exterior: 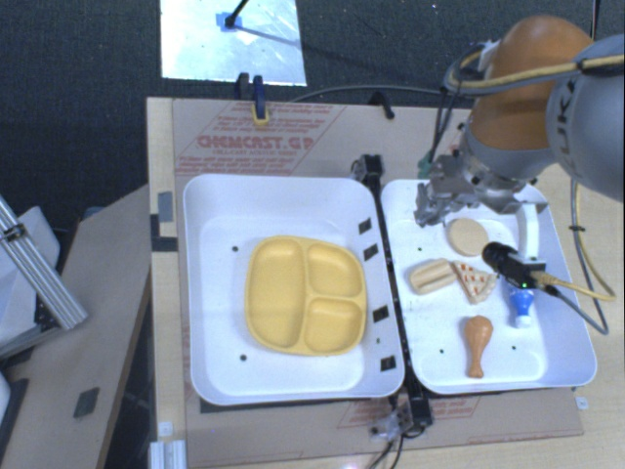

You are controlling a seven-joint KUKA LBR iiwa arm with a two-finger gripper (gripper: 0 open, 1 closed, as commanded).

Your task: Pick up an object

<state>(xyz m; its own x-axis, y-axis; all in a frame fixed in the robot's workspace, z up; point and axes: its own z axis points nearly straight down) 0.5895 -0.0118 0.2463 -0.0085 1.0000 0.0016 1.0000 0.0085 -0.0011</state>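
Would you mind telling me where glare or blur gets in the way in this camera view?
In the camera view, the foil-like sheet behind the bench is washed out by glare; the left bin's and right bin's white floors are bright but legible; the yellow divided plate and drumstick are fairly sharp; the pincer sits in the arm's shadow, blurred.

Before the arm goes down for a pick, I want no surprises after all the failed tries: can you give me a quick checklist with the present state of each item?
1. Gripper over the right bin, at its far left corner: ok.
2. Object between the fingers: cannot tell.
3. Something directly beneath the gripper: not ok, the round cookie lies just to its right.
4. Drumstick lying apart from the rest: ok.
5. Bread piece and pizza slice separated: not ok, they touch.
6. Yellow tray in the left bin, out of the way: ok.
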